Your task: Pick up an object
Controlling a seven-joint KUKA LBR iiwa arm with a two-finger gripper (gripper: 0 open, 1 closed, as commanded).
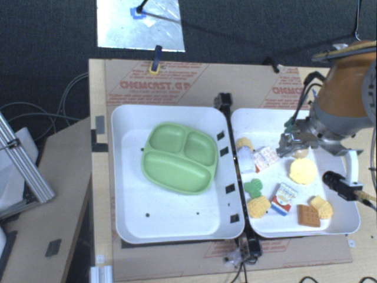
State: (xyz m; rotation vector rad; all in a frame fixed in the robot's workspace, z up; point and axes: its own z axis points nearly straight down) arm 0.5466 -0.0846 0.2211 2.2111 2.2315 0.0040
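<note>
Claw (288, 141) hangs low over right bin (341, 223), beside the pale yellow disc (303, 171) on its upper-left side; can't tell its state. Nothing seen held. Red/white packet (266, 157) just left of disc, small carton (285, 197) below it, waffle pieces (308, 215) lower right. Green divided plate (179, 157) sits in left bin (129, 217).

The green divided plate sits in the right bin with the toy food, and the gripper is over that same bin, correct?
Not quite: the camera view shows the green divided plate in the left bin. The toy food and the gripper are in the right bin.
</note>
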